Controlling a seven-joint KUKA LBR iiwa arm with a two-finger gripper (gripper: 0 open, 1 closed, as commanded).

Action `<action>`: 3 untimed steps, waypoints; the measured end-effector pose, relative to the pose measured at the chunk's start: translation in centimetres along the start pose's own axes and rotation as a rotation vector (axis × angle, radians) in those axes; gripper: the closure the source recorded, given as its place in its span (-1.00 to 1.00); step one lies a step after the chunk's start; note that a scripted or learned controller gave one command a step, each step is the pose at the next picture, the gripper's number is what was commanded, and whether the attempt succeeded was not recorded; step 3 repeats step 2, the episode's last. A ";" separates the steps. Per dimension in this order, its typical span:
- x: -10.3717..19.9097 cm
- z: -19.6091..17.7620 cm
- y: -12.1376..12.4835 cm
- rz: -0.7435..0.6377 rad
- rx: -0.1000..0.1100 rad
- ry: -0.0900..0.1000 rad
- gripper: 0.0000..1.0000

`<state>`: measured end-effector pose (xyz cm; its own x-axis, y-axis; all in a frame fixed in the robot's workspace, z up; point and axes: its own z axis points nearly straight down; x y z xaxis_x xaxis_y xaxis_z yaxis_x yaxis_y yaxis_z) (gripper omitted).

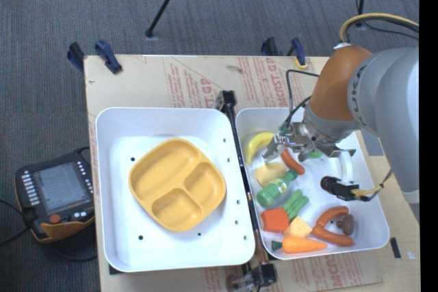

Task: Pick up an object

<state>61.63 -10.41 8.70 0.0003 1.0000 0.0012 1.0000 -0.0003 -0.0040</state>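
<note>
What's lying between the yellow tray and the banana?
In the camera view, bare white bin floor, then the two bins' adjoining walls, separate the yellow tray from the banana.

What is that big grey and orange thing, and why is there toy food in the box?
That is a robot arm, seen from a camera fixed above a bench. It reaches in from the right, and at its end is a gripper, a sort of two-finger hand. I cannot tell whether it is holding anything.

On the bench are two shallow white bins. The left bin holds a yellow plate with three sections. The right bin holds play food: a banana, a green bottle, an orange carrot, sausages and more. The gripper hangs over that pile, near the banana. The robot's job is to pick one thing up.
</note>
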 end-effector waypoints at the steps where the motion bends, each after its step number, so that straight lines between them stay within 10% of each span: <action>1: 0.0 -1.0 0.0 0.000 0.001 0.001 1.00; 2: -5.8 -10.1 2.4 0.000 -0.006 -0.002 1.00; 3: -5.8 -10.1 2.4 0.000 -0.006 -0.002 1.00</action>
